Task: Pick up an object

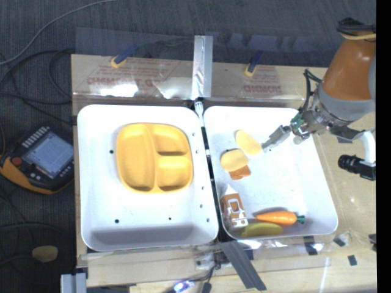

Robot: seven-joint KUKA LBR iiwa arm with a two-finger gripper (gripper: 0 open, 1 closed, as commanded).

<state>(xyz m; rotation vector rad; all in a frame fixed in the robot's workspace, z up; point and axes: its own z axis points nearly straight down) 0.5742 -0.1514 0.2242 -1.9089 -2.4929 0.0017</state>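
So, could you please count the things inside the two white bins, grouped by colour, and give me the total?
Yellow: 3, the divided tray in the left bin, the pale oval piece and the yellow-green piece in the right bin.
Orange: 3, the carrot, the small box and the tan-topped block.
Total: 6

**The desk and what rests directly on it**

My desk [287, 81] is a light wooden surface standing on dark carpet. Two shallow white bins lie side by side on it, their inner rims touching along the centre line. The left bin [98, 224] sits near the desk's left edge; the right bin [317, 188] reaches toward its right edge. Behind the bins, clear plastic sheeting [146, 78] covers the desk's far strip, pinned by a blue clip [124, 55] and a yellow clip [252, 66].
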